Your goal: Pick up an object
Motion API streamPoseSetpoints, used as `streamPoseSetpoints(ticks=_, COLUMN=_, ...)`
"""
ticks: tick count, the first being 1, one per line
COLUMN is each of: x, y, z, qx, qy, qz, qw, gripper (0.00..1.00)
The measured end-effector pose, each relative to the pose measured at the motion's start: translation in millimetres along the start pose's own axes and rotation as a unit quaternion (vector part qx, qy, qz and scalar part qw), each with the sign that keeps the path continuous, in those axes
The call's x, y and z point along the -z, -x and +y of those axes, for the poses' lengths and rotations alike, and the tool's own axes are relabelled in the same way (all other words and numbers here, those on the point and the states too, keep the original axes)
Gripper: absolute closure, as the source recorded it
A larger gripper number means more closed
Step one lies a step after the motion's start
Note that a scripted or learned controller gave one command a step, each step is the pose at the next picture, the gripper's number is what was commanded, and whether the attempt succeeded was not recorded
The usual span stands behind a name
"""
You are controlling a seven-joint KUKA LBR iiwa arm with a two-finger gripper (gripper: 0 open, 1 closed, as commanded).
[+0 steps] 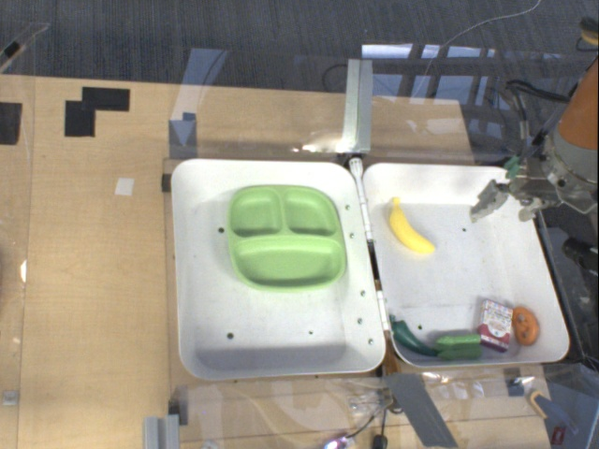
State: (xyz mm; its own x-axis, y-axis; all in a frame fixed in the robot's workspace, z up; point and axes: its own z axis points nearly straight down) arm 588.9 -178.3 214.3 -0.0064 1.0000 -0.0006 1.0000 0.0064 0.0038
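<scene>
A yellow banana [409, 227] lies in the upper left part of the right bin [449, 279]. Along that bin's front edge sit a green vegetable-shaped toy [436, 342], a small pink box [495, 324] and an orange round toy [525, 324]. My gripper [506, 203] hangs at the bin's right rim, well right of the banana and behind the box. Its two grey fingers [486, 201] stand spread apart with nothing between them.
The left bin [206, 335] holds a green divided tray [285, 235]. A metal divider [359, 185] runs between the bins. Cables and the arm's orange band [580, 120] crowd the far right. Wooden bench surface extends to the left.
</scene>
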Motion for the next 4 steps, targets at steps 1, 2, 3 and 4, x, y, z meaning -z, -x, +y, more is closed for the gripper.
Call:
streamPoseSetpoints(ticks=1, x=-93.7, y=-58.3, z=62.5, qx=-0.092, qy=0.0, qz=0.0, qw=0.9958, gripper=0.0)
streamPoseSetpoints(ticks=2, x=-124.9, y=-86.3, z=46.7, qx=-0.08, qy=0.004, qz=0.0, qw=0.9968, gripper=0.0)
streamPoseSetpoints(ticks=3, x=-27.2, y=-103.8, z=82.0, qx=0.085, qy=0.002, qz=0.0, qw=0.9964, gripper=0.0)
streamPoseSetpoints(ticks=4, x=-27.8, y=-127.8, z=82.0, qx=0.02, qy=0.001, qz=0.0, qw=0.9998, gripper=0.0)
